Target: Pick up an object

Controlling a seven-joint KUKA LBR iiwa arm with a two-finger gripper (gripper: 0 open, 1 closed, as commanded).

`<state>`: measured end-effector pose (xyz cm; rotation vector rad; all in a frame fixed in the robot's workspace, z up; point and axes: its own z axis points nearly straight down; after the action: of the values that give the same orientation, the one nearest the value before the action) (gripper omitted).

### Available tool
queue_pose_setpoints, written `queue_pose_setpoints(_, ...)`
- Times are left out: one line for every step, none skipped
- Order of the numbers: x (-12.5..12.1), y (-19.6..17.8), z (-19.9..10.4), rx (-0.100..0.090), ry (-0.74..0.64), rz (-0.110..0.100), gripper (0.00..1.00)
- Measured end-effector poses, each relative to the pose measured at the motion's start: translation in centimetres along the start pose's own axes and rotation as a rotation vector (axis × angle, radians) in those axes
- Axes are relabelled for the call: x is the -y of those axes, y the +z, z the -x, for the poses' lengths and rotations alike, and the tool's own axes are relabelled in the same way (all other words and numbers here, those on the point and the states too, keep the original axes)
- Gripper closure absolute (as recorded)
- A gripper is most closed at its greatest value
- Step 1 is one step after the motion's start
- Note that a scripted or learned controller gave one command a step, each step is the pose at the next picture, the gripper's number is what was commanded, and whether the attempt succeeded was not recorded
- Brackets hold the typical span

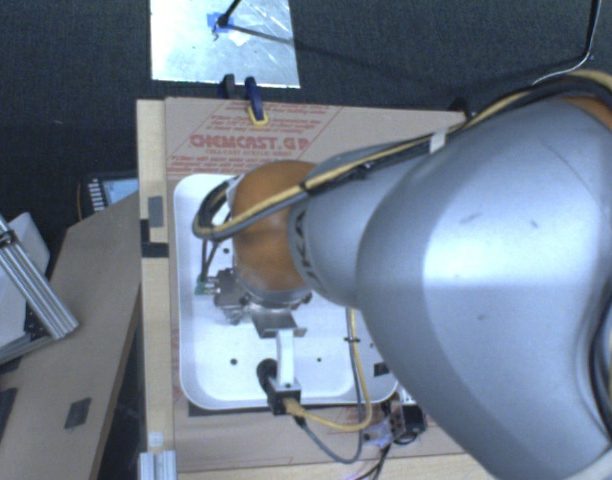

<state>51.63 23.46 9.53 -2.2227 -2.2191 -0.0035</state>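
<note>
Object to be picked: I cannot tell which it is or where it lies. The bare floor of the white bin point(208, 373), along its left edge and near corners, carries a few small dark dots that look like holes, and the middle of the bin lies under the arm. The gripper point(262, 311) hangs low over the middle of that bin, pointing straight down, its metal body just beneath the orange band point(266, 230). Whether it is wide, narrow or closed on anything I cannot tell, since the wrist covers its lower end. The grey arm point(466, 268) reaches in from the right and hides the bin's right edge and what lies beyond it. Under the bin sits a brown sheet with red lettering point(248, 140), held at its far edge by a blue clamp point(252, 93).

My judgement is that the reach into the bin is made and the arm is at or near the grasp itself. No object can be counted as picked on this evidence. Left to do: close on something, lift it clear of the bin, and show it held.
</note>
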Motion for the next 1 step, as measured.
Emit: queue_pose_setpoints(-0.05,-1.02,0.02,-0.001,0.002,0.000,1.00)
